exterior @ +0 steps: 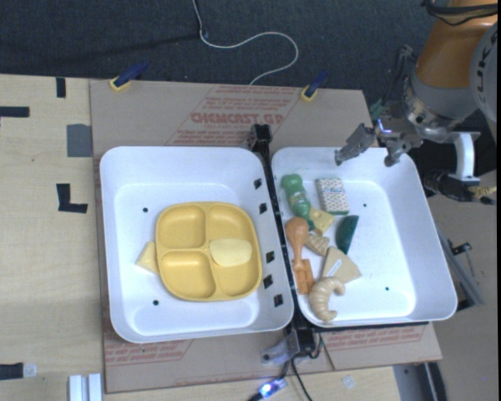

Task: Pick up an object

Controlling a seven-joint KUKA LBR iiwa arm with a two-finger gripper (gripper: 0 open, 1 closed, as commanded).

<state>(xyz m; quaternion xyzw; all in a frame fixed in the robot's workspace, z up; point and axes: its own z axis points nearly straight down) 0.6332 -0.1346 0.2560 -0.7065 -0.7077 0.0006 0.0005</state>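
My gripper (370, 149) hangs above the far edge of the right bin (417, 249), its two dark fingers spread apart with nothing between them. Below and to its left, a cluster of toy foods lies along the bin's left side: a green bottle (295, 192), a small printed packet (332, 195), a dark green piece (346, 232), an orange drumstick (297, 234), a tan wedge (340, 266) and a cream croissant (326, 296). The gripper is apart from all of them.
The left bin (125, 224) holds a yellow divided plate (207, 251) with a pale yellow slice (231, 252) in one section and a yellow wedge (145, 258) beside it. A black clip (260, 136) joins the bins at the far edge. Cardboard lies under both bins.
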